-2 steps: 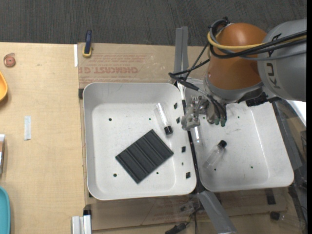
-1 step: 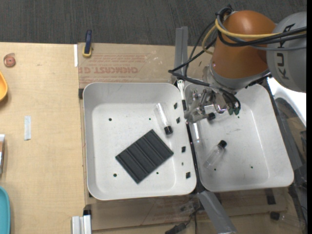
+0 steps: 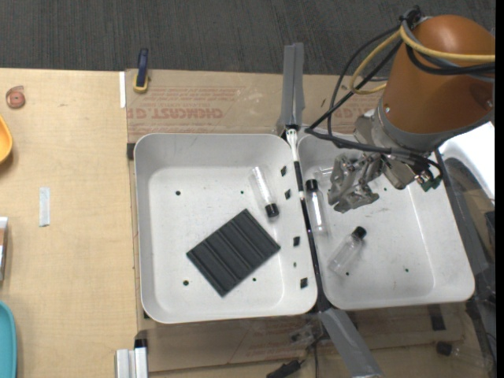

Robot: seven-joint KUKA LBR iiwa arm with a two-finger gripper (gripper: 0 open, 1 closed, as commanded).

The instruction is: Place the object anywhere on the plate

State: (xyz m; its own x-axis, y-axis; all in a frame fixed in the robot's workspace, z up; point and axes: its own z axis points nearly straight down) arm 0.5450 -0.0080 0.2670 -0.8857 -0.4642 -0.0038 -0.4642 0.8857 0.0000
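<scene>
My jaws hang over the right bin, in its upper left part, under my orange band. I cannot tell from this angle how they stand, spread or pressed together, and I see nothing between them. At about 6 o'clock from my jaws one clear vial with a black cap lies tilted on the floor of this bin. A second vial lies along the left wall, at 8 o'clock from me. In the left bin a dark ribbed plate lies flat and turned diagonal. At 1 o'clock from the plate, near it, a third vial lies apart from it.
</scene>
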